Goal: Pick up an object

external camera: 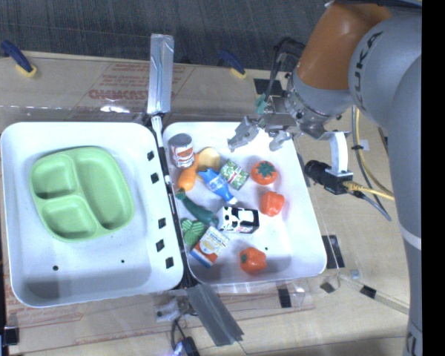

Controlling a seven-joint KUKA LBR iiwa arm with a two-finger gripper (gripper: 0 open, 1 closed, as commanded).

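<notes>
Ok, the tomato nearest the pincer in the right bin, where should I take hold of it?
Probably from straight above, closing the pincer across the tomato at its round middle, with the green stem top between the fingers. It sits apart from the red pepper and the carton, so both sides look free.

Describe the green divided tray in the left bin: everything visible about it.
The green tray is a pale green, smooth, plastic-looking dish with rounded corners and a raised rim. Ridges split it into three compartments: one long one on the camera view's right side and two smaller ones stacked on its left. Nothing lies in any compartment. It sits flat, right side up, turned slightly askew, on the floor of the left white bin, toward that bin's far left part. Only the bin floor touches it.
</notes>
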